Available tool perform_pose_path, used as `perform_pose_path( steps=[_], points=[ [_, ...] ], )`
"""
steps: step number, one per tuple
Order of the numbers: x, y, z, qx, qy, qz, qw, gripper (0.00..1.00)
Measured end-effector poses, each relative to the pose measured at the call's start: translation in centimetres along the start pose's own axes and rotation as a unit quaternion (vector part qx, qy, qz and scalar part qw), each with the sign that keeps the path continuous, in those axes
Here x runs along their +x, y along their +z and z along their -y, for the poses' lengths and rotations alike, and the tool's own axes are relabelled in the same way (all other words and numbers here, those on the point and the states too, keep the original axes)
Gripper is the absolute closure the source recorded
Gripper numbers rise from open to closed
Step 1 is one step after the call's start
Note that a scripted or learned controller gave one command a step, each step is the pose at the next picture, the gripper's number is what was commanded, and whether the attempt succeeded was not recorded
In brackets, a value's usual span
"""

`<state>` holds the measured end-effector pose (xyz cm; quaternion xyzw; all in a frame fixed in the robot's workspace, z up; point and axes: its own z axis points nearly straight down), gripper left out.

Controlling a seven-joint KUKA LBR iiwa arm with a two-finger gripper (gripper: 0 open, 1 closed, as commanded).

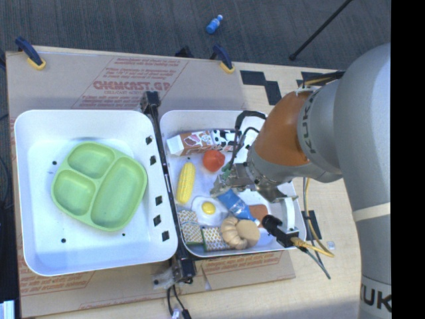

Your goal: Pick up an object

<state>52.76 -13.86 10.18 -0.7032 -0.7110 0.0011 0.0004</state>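
The gripper point(234, 173) is hanging low inside the right bin point(199, 115), just right of that bin's middle, and I am not able to tell from this slant whether it is open or closed; the grey wrist and orange band are covering most of it, and I am seeing nothing plainly held. Working across from the left, I am looking at a green divided plate point(99, 185) lying in the left bin point(26, 135), well outside the right bin's left wall and of no use to this try. Inside the right bin, an ear of corn point(186, 181) is lying along its left wall, a fried egg point(207, 209) is sitting just inward of that, and a red tomato point(214, 159) is resting towards the bin's far side beside a printed carton point(204, 140). A blue packet point(232, 203) is lying near the bin's middle, directly under the tool, with a pale pastry point(240, 232) against the bin's near wall. I am judging this as the descent onto a target, most likely the blue packet or the tomato, with the grasp not yet confirmed. The next move is calling for a firm close on one item and a straight lift, and I am worrying about the crowding, since neighbours are touching the packet.
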Motion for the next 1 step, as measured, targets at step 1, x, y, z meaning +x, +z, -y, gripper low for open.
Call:
perform_pose_path(
  steps=[1],
  points=[
    [5.88,-11.57,-4.07,-0.002,0.002,-0.001,1.0,1.0]
  ],
)
